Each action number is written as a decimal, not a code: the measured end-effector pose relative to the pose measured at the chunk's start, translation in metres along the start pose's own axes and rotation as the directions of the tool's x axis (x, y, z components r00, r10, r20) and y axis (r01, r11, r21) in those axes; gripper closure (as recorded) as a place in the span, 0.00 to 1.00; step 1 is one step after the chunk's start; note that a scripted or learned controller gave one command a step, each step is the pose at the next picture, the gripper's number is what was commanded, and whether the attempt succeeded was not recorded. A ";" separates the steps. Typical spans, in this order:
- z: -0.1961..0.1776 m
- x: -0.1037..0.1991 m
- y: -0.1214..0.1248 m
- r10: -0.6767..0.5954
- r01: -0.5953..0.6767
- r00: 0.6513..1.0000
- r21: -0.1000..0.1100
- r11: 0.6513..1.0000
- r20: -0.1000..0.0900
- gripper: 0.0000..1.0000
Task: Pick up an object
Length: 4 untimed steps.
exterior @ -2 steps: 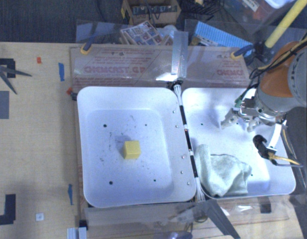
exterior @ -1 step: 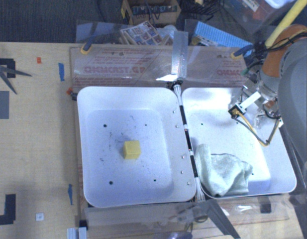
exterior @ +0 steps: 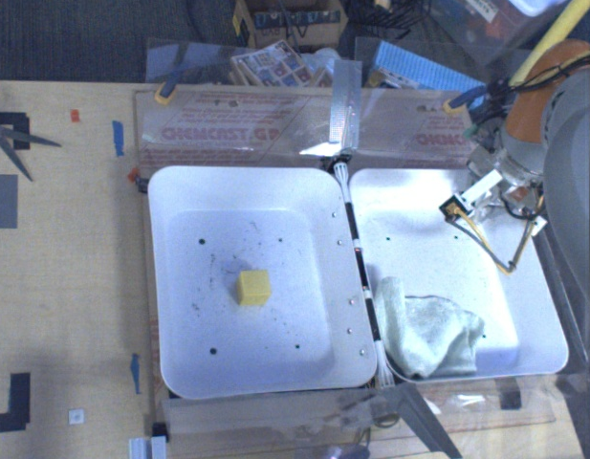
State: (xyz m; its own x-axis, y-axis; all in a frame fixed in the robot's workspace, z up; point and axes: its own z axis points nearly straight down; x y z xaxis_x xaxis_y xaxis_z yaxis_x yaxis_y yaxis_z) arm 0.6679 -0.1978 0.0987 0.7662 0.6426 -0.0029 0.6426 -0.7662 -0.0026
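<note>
A small yellow cube (exterior: 254, 287) lies near the middle of the left bin (exterior: 180, 208). A crumpled white cloth (exterior: 428, 329) rests in the near left corner of the right bin (exterior: 409, 199), against the divider. My gripper (exterior: 513, 199) hangs over the far right edge of the right bin, below the orange band of the arm. It is well apart from both the cloth and the cube, and I see nothing held in it.
A clear plastic panel (exterior: 275, 127) stands along the far side of both bins, with boxes and clutter behind it. The wooden bench (exterior: 65, 256) stretches to the left with small tape marks. The arm's grey body (exterior: 572, 189) fills the right side.
</note>
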 end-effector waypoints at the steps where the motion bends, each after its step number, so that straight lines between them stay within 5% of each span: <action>1: 0.012 0.035 -0.051 0.472 -0.472 0.882 0.000 0.882 -0.004 1.00; 2: 0.010 -0.023 -0.121 0.322 -0.322 0.947 -0.002 0.947 -0.009 1.00; 3: -0.086 0.027 -0.165 0.474 -0.474 0.881 0.000 0.881 -0.004 1.00; 4: -0.004 0.023 -0.043 -0.049 0.049 0.999 -0.003 0.999 -0.003 1.00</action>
State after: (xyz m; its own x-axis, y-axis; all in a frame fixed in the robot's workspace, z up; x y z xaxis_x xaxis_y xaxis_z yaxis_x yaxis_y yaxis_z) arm 0.6574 -0.1501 0.1028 0.7339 0.6792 -0.0002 0.6792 -0.7339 0.0006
